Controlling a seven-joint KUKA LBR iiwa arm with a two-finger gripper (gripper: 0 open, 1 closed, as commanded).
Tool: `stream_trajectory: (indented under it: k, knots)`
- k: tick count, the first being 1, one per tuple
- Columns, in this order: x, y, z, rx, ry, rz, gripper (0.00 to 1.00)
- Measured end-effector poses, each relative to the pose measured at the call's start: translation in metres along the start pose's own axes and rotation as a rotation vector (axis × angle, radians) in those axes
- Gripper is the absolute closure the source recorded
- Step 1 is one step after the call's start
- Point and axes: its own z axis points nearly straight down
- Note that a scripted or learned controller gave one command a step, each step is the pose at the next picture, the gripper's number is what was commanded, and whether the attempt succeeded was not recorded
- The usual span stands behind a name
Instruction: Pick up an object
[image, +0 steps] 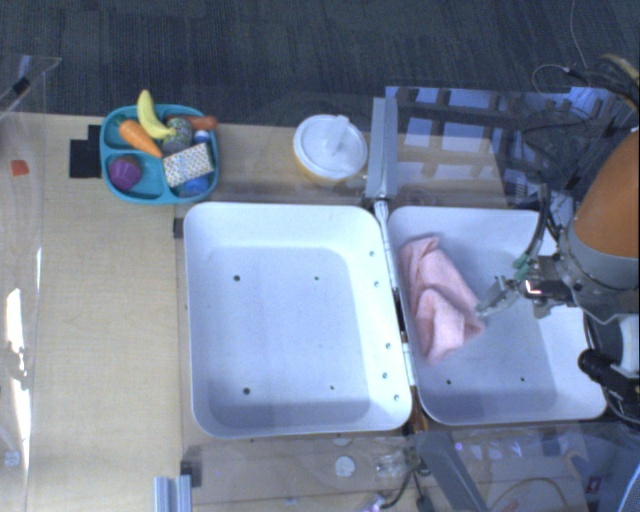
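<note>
A crumpled pink cloth (434, 296) lies in the left part of the right bin (512, 378), close to the wall between the two bins. My gripper (491, 299) reaches in from the right and sits low, right at the cloth's right edge. The view is too small to show whether it touches or grips the cloth. The grey arm with its orange band (608, 215) stands over the bin's right side.
The left bin (280, 212) lies beside the right one. Behind it on the bench stand a blue tray of toy food (160, 152) and a white lidded tub (331, 148). A metal frame (450, 118) and cables rise behind the right bin.
</note>
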Motion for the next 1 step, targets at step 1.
stream_trajectory:
  k: [1]
  knots:
    - [0.0093,0.0567,0.0985,0.0,0.0,-0.2,0.0]
